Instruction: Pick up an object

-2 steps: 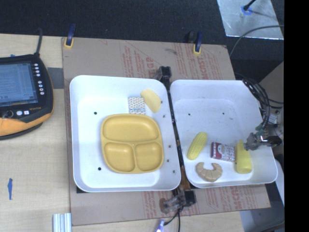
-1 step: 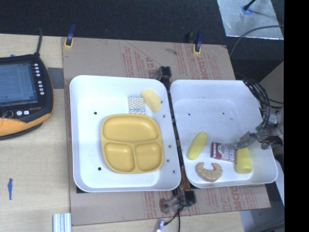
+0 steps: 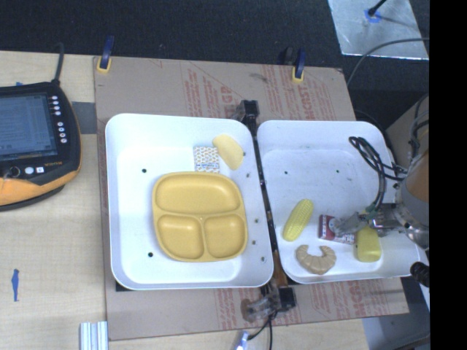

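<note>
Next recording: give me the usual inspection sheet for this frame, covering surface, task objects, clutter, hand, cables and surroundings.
Surface: brown board on a wooden bench, bearing the left bin and right bin side by side.
Job's things, left bin: yellow divided tray, pale yellow piece and small patterned packet behind it.
Job's things, right bin: corn cob, croissant, red-and-white packet, yellow block.
Clutter: nothing seen beyond these.
Hand: hand low at the right bin's right edge, above the yellow block; finger state unclear.
Cables: black cable looping over the right bin toward the arm.
Surroundings: teach pendant at left, two clamps on the board's far edge, dark floor.
</note>
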{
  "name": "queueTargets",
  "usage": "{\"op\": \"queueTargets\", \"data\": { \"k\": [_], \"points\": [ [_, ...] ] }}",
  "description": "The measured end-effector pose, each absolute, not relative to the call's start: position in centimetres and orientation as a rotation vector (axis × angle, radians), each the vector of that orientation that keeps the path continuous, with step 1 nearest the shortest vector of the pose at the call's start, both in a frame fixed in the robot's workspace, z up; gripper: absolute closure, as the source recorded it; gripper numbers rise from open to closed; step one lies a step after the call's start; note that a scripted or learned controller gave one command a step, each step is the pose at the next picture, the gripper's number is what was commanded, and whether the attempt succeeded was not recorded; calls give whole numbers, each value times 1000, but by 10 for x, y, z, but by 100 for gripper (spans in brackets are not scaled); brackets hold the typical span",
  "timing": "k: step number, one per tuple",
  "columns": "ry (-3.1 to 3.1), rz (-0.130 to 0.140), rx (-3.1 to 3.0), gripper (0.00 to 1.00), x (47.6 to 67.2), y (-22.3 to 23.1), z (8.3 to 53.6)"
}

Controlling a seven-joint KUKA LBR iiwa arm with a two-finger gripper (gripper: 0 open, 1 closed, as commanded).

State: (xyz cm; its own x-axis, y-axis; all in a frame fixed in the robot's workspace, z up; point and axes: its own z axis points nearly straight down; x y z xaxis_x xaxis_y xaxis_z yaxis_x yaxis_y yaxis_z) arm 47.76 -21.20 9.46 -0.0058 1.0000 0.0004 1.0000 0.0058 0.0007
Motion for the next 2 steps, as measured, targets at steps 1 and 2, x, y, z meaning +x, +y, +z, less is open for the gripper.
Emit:
{"op": "queueTargets", "data": {
  "k": [1,2],
  "points": [
    [2227,-2,2209,100,478,-214,106],
    [2231,-1,2216,100,552,-100,162]
  ]
}}
